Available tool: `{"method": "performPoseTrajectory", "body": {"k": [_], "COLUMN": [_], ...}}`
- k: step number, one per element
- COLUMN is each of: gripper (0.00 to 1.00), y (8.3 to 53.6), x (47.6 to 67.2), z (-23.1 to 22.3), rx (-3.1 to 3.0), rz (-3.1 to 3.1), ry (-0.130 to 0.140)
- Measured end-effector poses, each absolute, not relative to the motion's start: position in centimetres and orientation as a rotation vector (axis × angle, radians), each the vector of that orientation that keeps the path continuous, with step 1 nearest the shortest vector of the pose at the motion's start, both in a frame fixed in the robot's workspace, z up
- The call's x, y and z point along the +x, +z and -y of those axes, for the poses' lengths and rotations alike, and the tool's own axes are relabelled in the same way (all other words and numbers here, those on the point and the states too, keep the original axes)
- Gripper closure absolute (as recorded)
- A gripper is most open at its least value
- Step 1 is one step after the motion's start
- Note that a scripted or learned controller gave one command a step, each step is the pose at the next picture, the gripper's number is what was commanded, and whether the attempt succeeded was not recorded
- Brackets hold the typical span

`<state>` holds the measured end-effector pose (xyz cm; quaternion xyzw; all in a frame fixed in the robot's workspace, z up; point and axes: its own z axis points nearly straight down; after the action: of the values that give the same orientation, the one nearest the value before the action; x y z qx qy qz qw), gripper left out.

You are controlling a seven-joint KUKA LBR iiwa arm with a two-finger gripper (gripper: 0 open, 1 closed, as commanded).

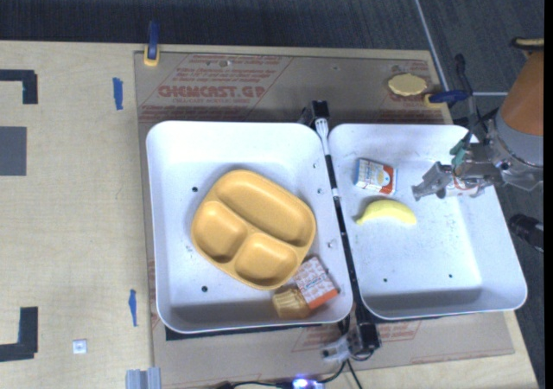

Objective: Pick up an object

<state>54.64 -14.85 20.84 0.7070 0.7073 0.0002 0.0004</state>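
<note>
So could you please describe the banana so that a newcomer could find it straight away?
Look in the right-hand white bin, near its left side. The banana lies there just below a small white carton. It is the one plain yellow, curved thing in that bin.

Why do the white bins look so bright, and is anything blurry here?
Camera view: overhead light glares off the left bin and right bin; the yellow tray shows soft sheen; the banana is sharp; the claw looks slightly soft.
</note>
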Motion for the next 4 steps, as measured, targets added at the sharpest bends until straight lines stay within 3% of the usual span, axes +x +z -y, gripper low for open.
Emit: {"method": "performPoseTrajectory", "body": {"k": [1, 3, 4], "gripper": [0.0, 0.0, 0.0], "y": [8.6, 8.6, 8.6], "x": [56.5, 48.5, 48.2], "z": [15.2, 9.5, 9.4], "rx": [2.219, 2.22, 2.218], "rz": [-2.22, -2.219, -2.217], "ry": [0.003, 0.005, 0.007]}}
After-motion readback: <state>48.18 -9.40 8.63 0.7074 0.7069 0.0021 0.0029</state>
